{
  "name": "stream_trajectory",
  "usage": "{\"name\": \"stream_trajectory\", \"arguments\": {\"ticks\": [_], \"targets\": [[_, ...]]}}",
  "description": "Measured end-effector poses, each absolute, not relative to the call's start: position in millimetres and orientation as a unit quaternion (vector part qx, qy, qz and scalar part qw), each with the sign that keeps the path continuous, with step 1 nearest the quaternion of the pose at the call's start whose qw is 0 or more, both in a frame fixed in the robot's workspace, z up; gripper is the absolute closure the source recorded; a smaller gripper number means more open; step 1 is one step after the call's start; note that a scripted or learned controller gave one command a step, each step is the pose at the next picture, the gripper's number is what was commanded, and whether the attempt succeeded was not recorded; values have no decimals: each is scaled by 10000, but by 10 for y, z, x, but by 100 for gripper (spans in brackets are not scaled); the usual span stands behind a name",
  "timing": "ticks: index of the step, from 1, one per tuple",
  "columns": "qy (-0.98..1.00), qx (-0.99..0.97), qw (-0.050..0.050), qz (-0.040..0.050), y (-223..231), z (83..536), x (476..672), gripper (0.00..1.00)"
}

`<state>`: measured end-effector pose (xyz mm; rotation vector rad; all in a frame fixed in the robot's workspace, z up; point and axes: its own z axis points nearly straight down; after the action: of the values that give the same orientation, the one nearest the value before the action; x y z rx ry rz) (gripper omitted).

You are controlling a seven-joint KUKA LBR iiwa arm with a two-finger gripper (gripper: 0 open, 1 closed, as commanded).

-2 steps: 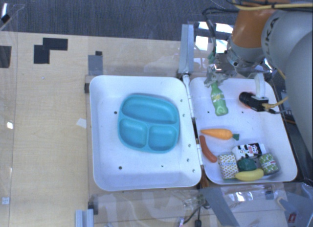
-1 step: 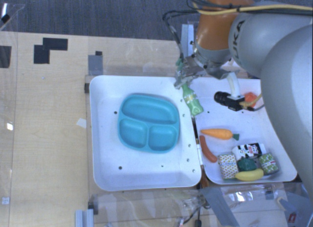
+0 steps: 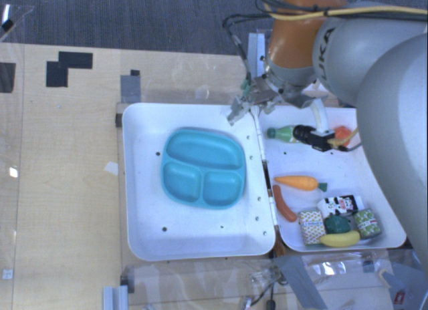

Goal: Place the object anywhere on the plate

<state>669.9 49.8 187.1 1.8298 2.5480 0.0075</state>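
The blue plate [image 3: 202,167], with three compartments, lies in the middle of the left bin [image 3: 144,235] and has nothing on it. My gripper [image 3: 252,107] hangs over the far end of the divide between the two bins, just beyond the plate's far right corner. Its fingers are spread open with nothing between them. The loose objects lie in the right bin [image 3: 388,235]: a green bottle [image 3: 283,133] closest to the gripper, an orange carrot [image 3: 298,182] and a red sausage [image 3: 283,204].
At the right bin's near end sit a black-and-white carton [image 3: 338,204], a tan box [image 3: 311,226], a yellow banana [image 3: 340,239], a dark green item [image 3: 338,224] and a green can [image 3: 367,222]. A red-orange item [image 3: 343,133] lies partly hidden under the arm.
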Motion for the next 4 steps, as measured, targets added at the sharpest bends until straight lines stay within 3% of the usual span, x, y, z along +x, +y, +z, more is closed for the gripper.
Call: {"name": "stream_trajectory", "arguments": {"ticks": [2, 3, 4], "targets": [[8473, 5312, 7, 13, 942, 1849, 5192, 0], [8599, 5105, 12, 12, 275, 1848, 4875, 0], [8596, 5110, 31, 29, 281, 1958, 4894, 100]]}}
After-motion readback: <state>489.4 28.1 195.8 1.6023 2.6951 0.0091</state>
